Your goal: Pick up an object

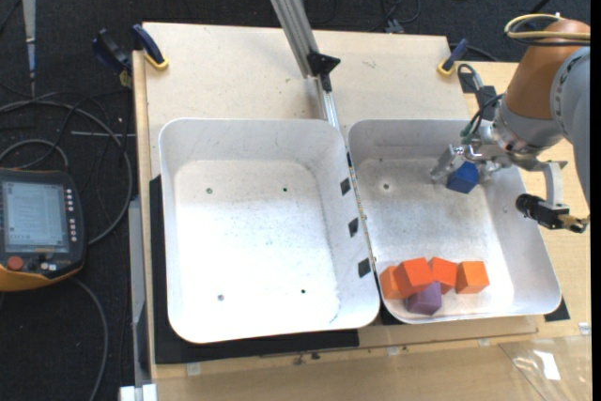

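blue block between the gripper fingers (over the right bin)

Grey arm, orange band, yellow cable loop, metal wrist.

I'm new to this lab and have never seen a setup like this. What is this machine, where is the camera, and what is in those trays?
It is a grey robot arm with an orange band, reaching in from the right. One camera looks down at a slant from above the bench. Two shallow white bins sit side by side: the left bin and the right bin. At the right bin's near edge lie orange blocks and a purple block. The gripper hangs over the right bin with a blue block between its jaws.
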`<state>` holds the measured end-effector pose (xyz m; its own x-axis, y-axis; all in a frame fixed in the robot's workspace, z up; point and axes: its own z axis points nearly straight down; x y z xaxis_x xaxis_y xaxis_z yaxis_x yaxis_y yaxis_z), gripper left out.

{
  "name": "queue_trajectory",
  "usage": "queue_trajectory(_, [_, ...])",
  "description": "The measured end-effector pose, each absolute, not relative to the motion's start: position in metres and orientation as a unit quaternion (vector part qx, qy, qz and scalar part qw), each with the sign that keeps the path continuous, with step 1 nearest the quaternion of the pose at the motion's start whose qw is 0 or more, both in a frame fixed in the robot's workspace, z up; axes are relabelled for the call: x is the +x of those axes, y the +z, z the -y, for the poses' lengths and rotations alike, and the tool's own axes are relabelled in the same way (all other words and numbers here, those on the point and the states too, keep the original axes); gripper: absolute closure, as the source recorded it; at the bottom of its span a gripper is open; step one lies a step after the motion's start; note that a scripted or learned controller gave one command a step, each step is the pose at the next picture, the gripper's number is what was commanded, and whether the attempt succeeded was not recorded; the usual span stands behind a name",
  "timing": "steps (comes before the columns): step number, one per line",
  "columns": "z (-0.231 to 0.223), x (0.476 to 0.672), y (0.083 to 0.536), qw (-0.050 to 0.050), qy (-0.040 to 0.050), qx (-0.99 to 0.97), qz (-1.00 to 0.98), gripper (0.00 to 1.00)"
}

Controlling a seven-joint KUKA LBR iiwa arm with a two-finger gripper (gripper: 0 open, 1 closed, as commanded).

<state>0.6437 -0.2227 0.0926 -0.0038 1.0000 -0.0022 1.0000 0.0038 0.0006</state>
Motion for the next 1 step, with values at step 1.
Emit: queue_trajectory(1, [0.2229,0.6441,0.1061,0.002,-0.0002,0.705,-0.709,1.0])
